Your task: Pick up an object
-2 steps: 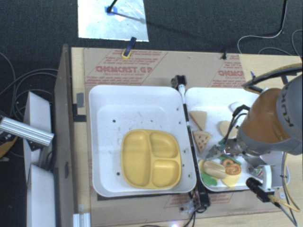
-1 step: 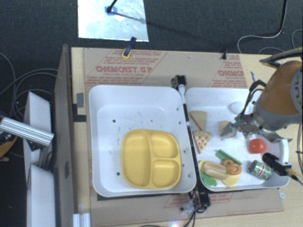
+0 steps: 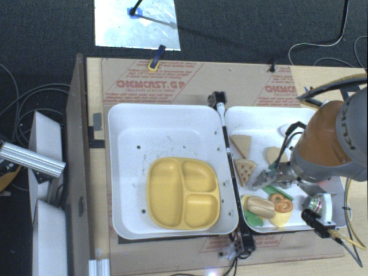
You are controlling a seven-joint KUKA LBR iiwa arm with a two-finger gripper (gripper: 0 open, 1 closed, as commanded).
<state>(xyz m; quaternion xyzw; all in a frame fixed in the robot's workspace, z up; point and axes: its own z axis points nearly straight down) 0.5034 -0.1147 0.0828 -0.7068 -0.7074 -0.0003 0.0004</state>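
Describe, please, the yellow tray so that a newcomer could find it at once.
Start at the two white bins side by side and take the left bin. In its lower half lies the yellow tray, with three compartments. Nothing else sits in that bin, whereas the small food pieces and the gripper are in the right bin.

- The grey arm with its orange band (image 3: 328, 145) was cut off by the right edge and hid much of the right white bin (image 3: 253, 119).
- The gripper (image 3: 265, 179) was too blurred to make out its fingers.
- A green piece (image 3: 283, 191) lay partly hidden beneath the arm; its shape was unclear.
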